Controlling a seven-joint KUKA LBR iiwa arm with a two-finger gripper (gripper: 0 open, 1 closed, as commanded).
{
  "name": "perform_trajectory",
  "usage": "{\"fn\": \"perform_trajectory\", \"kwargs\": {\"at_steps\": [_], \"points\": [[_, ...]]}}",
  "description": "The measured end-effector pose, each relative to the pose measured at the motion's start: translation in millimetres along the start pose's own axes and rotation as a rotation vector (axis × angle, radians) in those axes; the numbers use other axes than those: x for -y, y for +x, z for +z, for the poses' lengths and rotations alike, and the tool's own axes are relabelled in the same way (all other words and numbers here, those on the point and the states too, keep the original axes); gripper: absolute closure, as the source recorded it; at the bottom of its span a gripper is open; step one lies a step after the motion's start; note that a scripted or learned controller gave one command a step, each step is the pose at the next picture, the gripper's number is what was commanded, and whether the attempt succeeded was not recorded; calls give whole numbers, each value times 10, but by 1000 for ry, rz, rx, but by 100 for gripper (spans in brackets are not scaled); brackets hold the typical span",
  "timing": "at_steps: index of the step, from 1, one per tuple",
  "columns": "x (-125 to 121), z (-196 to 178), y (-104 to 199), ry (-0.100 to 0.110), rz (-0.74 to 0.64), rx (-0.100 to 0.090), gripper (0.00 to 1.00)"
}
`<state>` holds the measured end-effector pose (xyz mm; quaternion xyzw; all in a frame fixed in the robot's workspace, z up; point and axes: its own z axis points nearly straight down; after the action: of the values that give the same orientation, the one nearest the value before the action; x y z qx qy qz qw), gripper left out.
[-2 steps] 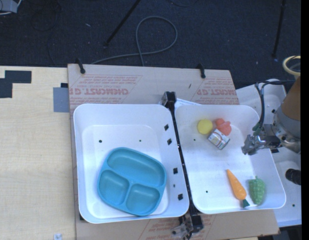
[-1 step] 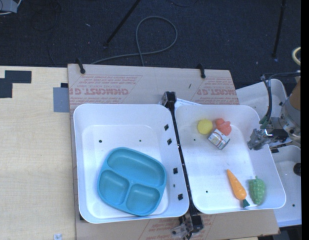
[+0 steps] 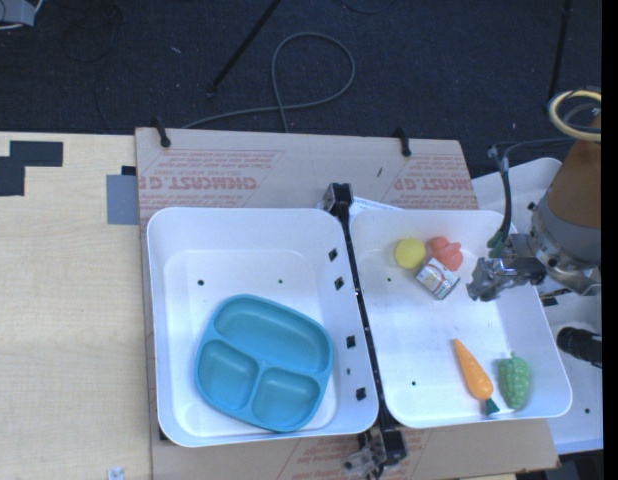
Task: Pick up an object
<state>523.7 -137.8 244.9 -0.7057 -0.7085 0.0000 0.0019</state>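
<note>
My gripper point(image 3: 486, 280) hangs over the right bin point(image 3: 429, 388), near its right wall, and from this slant I cannot tell how it is set. Nothing shows in its grasp. My grey wrist and the orange band above it reach in from the right edge.

The nearest things to me lie just to the left: a small silver can with a dark label point(image 3: 436, 279), tilted on its side, touching a salmon-pink toy point(image 3: 447, 251) above it and sitting just beside a yellow ball-shaped toy point(image 3: 410, 253). Those three cluster in the upper part of the bin. Lower down, well apart from them, an orange carrot point(image 3: 473, 368) lies diagonally, and a green, bumpy toy vegetable point(image 3: 515, 380) rests just beside it near the bin's right corner.

The left bin point(image 3: 179, 258) holds a blue divided plate point(image 3: 263, 362) with three compartments, lying flat towards the bottom. A black divider with clips runs between the two bins.

Both bins sit on a sheet of brown cardboard point(image 3: 289, 173) printed with red lettering, clamped at its top edge. To the left is a pale wooden benchtop point(image 3: 59, 298) with dark and grey square markers. Beyond the bench is dark carpet point(image 3: 389, 58) with loose cables lying across it.
</note>
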Motion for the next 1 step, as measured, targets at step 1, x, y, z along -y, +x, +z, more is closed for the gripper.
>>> {"fn": "perform_trajectory", "kwargs": {"at_steps": [1], "points": [[79, 142, 527, 2, 1, 0, 100]]}}
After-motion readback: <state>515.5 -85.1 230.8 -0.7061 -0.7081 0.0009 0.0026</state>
